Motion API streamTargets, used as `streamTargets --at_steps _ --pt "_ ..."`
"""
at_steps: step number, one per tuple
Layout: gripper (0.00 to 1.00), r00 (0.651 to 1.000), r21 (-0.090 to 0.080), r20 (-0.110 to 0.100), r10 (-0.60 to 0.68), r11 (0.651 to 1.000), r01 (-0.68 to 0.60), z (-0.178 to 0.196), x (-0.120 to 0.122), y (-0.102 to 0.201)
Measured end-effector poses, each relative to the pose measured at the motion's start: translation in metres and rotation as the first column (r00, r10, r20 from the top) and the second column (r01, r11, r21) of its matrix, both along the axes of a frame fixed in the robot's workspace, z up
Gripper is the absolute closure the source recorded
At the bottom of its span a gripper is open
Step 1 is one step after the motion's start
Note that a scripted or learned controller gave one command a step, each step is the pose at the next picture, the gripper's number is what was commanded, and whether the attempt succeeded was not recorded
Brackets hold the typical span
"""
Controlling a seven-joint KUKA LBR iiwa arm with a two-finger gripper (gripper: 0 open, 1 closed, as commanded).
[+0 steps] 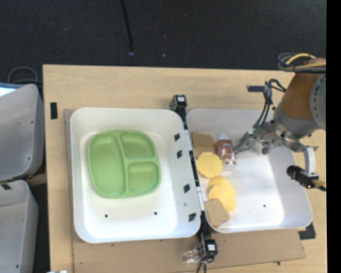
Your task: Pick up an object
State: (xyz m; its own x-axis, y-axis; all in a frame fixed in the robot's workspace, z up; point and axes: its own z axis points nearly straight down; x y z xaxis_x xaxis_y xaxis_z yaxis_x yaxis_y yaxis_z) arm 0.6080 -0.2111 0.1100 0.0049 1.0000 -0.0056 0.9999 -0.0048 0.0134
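While the arm reaches in over the right bin (273, 212), its gripper (260, 143) hangs near the bin's far side; whether it is open or shut cannot be told. The likely targets lie along the bin's left wall: a reddish-brown packet (224, 151), yellow round pieces (209, 165) and a tan block (217, 212). A clean pick would call for centring over one item, clear of its neighbours. The green divided plate (125, 164) sits in the left bin (79, 209)
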Motion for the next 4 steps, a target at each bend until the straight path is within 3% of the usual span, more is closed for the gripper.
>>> streamTargets --at_steps 1,3,4 --pt "1.0 1.0 -0.002 0.0 0.0 1.0 0.0 0.008 -0.001 -0.001" --pt "1.0 1.0 0.002 -0.006 0.007 1.0 -0.007 0.133 0.007 -0.01" --pt "1.0 1.0 0.003 -0.008 0.009 1.0 -0.009 0.171 0.008 -0.012"
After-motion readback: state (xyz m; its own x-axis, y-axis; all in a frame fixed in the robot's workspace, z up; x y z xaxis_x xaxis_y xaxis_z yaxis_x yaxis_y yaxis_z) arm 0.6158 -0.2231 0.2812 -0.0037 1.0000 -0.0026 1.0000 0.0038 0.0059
